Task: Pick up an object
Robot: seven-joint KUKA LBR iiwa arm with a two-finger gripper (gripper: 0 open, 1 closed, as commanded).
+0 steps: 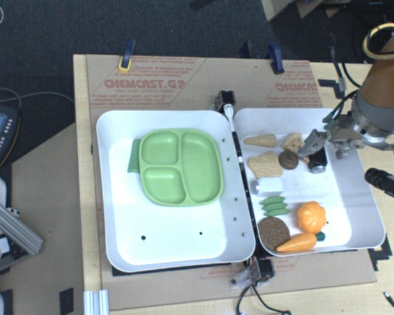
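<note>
The end effector [313, 155] hangs low with fingers apart, holding nothing, the small round brown toy [288, 159] just beside it, probably for grasping.

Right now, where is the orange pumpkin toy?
The orange pumpkin toy lies in the right bin, toward its near edge, just above the carrot and right of the green pea pod.
</note>
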